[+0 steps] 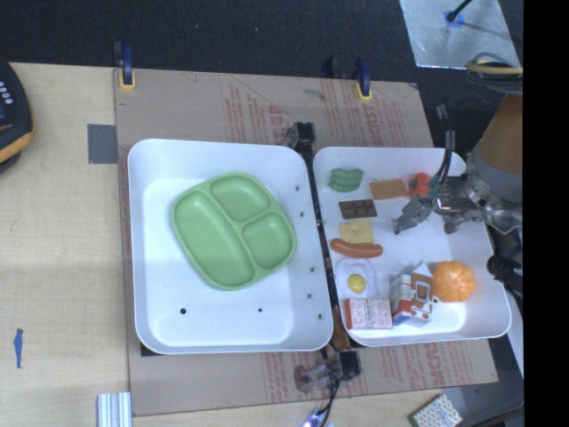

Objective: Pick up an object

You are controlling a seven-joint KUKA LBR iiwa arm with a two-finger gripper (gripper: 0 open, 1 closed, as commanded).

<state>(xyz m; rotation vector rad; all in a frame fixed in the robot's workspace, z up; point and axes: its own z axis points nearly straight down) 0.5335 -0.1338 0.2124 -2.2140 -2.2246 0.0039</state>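
The right bin (480,327) holds several toy foods: a green leafy piece (347,179), a tan cracker (388,189), a small red-orange piece (420,183), a brown chocolate bar (357,209), a yellow cheese slice (356,231), a sausage (356,249), a fried egg (356,284), two red-and-white cartons (367,313) (412,297) and an orange (453,281). My gripper (432,219) hangs over the right middle of this bin, open, with bare bin floor between its fingers. It is below the red-orange piece and above the orange, touching neither.
The left bin (151,327) holds a green divided plate (234,229). Both bins rest on a cardboard sheet (222,96) held by clamps at the back. A dark device (11,114) lies at the far left of the bench.
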